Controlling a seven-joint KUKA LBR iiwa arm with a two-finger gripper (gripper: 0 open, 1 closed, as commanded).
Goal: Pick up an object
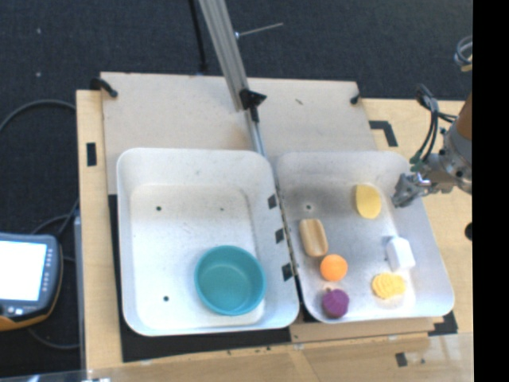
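One gripper (407, 189) hovers at three o'clock of the yellow oval object (367, 201); its claw state cannot be told.

Teal bowl (230, 278) in left bin (143, 173), small items in right bin (334, 169), arm's jaws at right rim.

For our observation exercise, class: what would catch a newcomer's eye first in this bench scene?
Probably the teal bowl, bright and alone in the left bin. Next, the cluster of small items in the right bin: an orange ball, a purple piece, and a yellow oval. The gripper sits at that bin's right edge.
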